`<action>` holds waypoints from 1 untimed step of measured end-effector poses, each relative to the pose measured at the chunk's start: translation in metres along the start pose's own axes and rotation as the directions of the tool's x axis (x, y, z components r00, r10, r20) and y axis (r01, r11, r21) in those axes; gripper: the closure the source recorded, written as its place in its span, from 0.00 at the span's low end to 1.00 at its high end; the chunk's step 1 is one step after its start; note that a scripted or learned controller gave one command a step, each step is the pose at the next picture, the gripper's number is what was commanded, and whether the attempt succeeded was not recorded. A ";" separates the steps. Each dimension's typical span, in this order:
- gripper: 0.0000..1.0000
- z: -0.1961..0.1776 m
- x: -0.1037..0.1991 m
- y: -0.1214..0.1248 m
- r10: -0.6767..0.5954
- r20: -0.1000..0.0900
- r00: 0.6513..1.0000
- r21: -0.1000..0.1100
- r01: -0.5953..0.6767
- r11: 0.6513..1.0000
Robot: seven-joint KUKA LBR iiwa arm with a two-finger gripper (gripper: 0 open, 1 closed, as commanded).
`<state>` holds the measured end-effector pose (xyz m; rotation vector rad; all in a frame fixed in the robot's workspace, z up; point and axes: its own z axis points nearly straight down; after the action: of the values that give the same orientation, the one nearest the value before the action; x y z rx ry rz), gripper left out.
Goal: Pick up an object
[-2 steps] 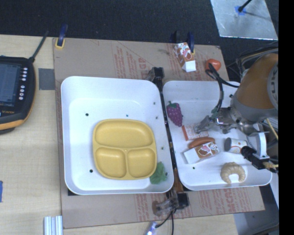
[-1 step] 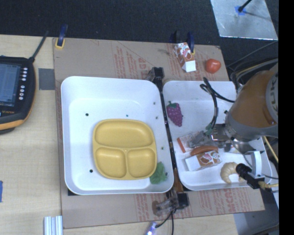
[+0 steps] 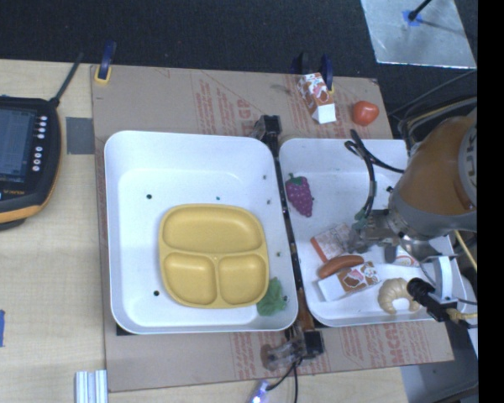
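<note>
The right bin (image 3: 336, 154) holds a bunch of purple grapes (image 3: 300, 194), a reddish sausage (image 3: 340, 266), a small printed carton (image 3: 349, 280), a croissant (image 3: 395, 295) and a flat orange packet (image 3: 326, 245). My gripper (image 3: 371, 233) hangs low over the middle of this bin, just above the sausage and the packet, at the end of the grey arm with its orange band (image 3: 437, 170). Nothing can be seen held in it.
The left bin (image 3: 126, 225) holds a yellow divided plate (image 3: 212, 254) with a green broccoli piece (image 3: 273, 297) at its lower right corner. Behind the bins lie a small carton (image 3: 317, 97) and a red tomato (image 3: 365, 112). A teach pendant (image 3: 13, 158) sits far left.
</note>
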<state>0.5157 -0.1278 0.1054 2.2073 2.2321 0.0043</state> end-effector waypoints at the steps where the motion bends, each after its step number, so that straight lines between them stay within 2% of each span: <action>1: 1.00 -0.048 -0.010 0.010 0.008 0.000 1.000 0.005 -0.008 1.000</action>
<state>0.5257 -0.1381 0.1530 2.2184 2.2258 -0.0019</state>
